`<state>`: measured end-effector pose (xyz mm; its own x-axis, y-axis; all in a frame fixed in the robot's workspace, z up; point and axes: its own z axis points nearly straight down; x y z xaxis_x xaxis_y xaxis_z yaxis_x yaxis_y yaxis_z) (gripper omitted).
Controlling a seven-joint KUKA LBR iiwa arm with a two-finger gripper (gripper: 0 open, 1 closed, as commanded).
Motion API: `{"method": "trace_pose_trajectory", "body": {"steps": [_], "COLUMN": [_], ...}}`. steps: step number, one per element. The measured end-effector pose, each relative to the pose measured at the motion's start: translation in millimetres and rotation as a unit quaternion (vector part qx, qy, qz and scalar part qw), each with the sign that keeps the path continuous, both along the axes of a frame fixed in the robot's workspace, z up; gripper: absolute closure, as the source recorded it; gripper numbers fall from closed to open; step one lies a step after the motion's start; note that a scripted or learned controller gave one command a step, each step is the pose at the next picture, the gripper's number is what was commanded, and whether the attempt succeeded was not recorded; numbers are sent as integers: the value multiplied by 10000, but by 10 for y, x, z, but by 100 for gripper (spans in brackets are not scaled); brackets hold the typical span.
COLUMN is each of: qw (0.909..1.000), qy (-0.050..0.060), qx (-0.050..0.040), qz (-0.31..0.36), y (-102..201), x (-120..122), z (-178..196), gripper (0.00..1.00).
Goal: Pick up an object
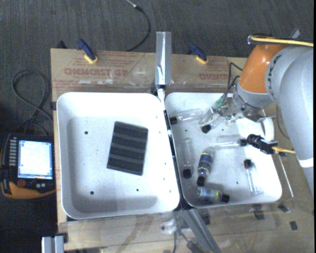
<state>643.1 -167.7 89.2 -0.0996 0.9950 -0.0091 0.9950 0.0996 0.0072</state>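
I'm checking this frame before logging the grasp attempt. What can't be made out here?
- Gripper, camera view: too small and blurred against clear plastic clutter in the right bin to tell open from shut, or whether it holds anything.
- Clear tubes in the right bin: nearly see-through against the white floor, outlines uncertain.
- Small bottle label: too small to read.
- Arm: cut off by the right edge.

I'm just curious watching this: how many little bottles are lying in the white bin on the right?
2 coloured bottles show clearly: one near the middle of the right bin, another by its near edge. Several clear, hard-to-see pieces lie around them, so more may be hidden.
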Motion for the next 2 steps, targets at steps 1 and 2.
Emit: {"method": "trace_pose_trajectory", "body": {"steps": [1,2], "qw": [10000,9998], "qy": [51,41], "qx": [4,32], "qz": [-9,-174], "y": [-6,295], "x": [-22,233], "z": [89,1195], "gripper": [100,100]}}
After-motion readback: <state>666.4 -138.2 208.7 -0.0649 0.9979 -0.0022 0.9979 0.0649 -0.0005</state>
